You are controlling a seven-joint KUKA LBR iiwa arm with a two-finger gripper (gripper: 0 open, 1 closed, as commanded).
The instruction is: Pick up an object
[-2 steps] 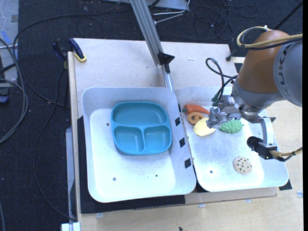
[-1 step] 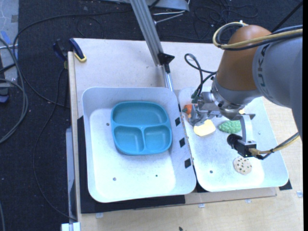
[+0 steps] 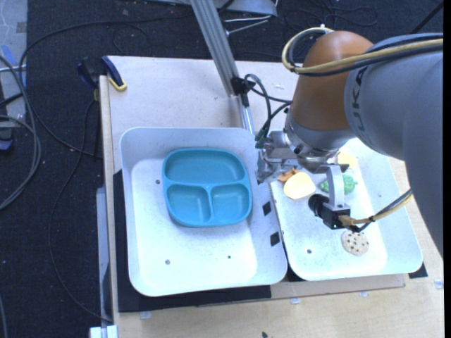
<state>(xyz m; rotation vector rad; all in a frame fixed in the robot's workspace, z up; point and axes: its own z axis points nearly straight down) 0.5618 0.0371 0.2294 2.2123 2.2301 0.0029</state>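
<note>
The object to be picked up is not settled by the task, but the likeliest candidate is the pale yellow piece (image 3: 299,186) lying in the right bin (image 3: 394,259) just below the gripper (image 3: 282,162), with a small orange item (image 3: 285,176) touching its upper edge. Whether the jaws stand open or shut cannot be told, since the wrist and the bulk of the arm (image 3: 366,83) cover them, and nothing can be seen held. Beside the yellow piece, toward the far side of the jaws, sits a green toy (image 3: 338,184), and well below it a speckled cookie (image 3: 355,242). The risk, as I judge it, is crowding: a descent could pinch two items at once, or nudge the flat yellow piece aside. The blue divided plate (image 3: 208,187) lies well apart in the left bin (image 3: 141,259).
</note>
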